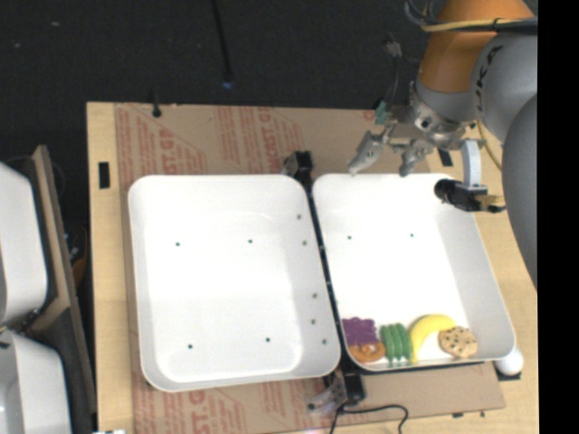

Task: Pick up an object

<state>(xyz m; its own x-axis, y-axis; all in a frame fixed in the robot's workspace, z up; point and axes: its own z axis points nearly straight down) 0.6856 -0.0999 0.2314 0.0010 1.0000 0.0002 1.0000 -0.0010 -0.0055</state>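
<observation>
Overhead, gripper (389, 158) hung with fingers spread wide and nothing between them, above the right bin's (470, 242) far edge, purple grapes (361, 331), green pods (395, 343), yellow banana (431, 326) and cookie (458, 341) clustered along its near edge, left bin (217, 215) alongside.
</observation>
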